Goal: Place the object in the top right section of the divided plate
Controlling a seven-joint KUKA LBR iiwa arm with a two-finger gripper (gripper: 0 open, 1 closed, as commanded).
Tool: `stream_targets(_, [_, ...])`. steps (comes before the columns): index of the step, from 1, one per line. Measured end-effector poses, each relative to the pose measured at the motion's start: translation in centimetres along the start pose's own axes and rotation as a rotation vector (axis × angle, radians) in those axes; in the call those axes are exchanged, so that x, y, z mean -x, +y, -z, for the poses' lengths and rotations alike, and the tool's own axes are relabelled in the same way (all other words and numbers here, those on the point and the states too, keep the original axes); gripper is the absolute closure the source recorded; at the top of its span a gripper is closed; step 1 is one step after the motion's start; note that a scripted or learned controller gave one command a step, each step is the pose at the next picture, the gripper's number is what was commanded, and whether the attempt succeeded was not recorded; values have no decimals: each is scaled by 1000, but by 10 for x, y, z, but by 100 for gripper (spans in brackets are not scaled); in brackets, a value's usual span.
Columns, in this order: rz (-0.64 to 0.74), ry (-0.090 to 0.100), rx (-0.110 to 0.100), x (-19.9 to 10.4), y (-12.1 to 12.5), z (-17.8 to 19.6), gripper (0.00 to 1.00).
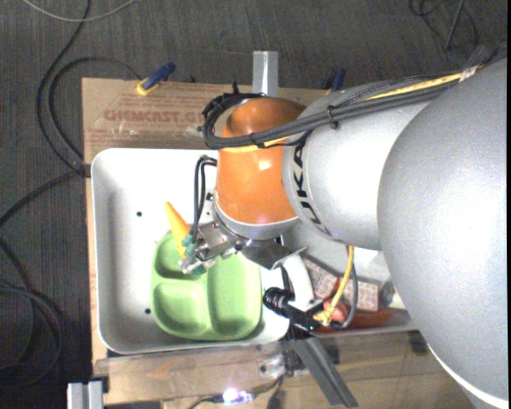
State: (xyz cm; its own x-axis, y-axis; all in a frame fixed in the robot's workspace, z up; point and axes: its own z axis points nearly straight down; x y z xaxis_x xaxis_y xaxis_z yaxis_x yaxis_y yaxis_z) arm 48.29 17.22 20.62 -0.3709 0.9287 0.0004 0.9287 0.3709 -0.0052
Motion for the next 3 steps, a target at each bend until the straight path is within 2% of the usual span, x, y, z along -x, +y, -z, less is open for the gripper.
stream_targets(1, [251, -1, 0, -37, 15, -4, 100])
stream_targets(2, [836, -3, 5, -28, 13, 24, 100])
stream_targets(3, [878, -3, 6, -28, 13, 53, 100])
